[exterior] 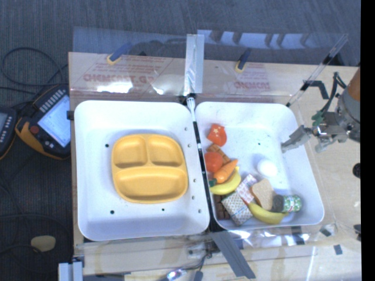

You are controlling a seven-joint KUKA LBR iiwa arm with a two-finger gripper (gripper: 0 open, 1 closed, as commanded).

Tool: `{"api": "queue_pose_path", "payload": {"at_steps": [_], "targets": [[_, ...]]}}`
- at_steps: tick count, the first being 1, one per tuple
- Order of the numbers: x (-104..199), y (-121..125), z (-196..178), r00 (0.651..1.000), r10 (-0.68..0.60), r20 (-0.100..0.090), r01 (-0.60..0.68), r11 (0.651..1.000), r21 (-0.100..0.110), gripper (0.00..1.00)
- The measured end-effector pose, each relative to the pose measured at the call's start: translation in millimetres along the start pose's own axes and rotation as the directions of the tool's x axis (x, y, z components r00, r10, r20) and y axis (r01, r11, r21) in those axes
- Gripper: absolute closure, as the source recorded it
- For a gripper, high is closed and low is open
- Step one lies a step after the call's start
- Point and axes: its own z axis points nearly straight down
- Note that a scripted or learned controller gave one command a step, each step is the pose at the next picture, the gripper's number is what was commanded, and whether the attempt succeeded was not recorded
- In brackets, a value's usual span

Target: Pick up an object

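1. Toy food fills the right bin point(304, 206): a banana point(265, 213) lies nearest, a white egg point(267, 168) farther back.
2. Beyond, the tool point(302, 138) hovers above the bin's right rim, grasping nothing, fingers spread.

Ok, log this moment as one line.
gripper: at right bin edge, holding nothing | toy food: piled in right bin | yellow tray: in left bin

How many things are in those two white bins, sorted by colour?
Yellow: 3, the tray and two bananas
Red or orange: 3
White: 1, an egg
Tan: 1, a bread slice
Other: 2, a patterned packet and a green can
Total: 10
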Motion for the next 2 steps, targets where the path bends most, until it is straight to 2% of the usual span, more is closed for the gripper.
{"api": "queue_pose_path", "payload": {"at_steps": [1,2], "targets": [[54.8,-32.5,164.5,1.0,-0.023,0.002,0.023,1.0,-0.012,0.0],[49.8,-19.8,176.0,1.0,0.026,-0.005,-0.026,1.0,-0.014,0.0]]}}
